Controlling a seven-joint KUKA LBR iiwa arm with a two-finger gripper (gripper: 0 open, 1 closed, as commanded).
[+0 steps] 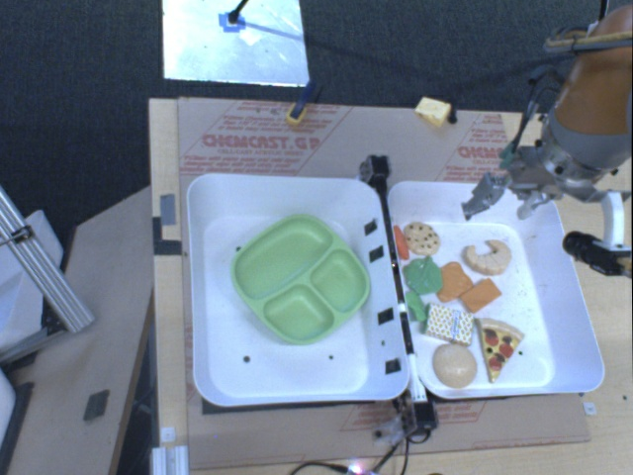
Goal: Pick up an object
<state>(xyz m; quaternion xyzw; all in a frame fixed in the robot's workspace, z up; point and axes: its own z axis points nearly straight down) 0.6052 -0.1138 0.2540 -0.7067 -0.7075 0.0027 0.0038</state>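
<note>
So the table [326, 127] is a cardboard-covered top with two white bins side by side. The left bin [213, 265] has a green divided plate [300, 278] sitting in the middle, three compartments, nothing else in there with it. The right bin [564, 315] has all the toy food, bunched toward its left half.

The arm [593, 87] comes in at the top right, grey with the orange band, and the hand [504, 194] hangs over the back edge of the right bin. Fingers look spread apart with nothing between them.

Food-wise: a tan round bun [455, 365] at the front, pizza slice [499, 346] just beside it on the right, a croissant-ish pastry [488, 256] farther back, chocolate chip cookie [421, 237] at the back left with a carrot [401, 242] right next to it, some green leafy piece [423, 277], and orange crackers [468, 287] in the middle. A little yellow block [432, 111] sits on the table behind the bins.
</note>
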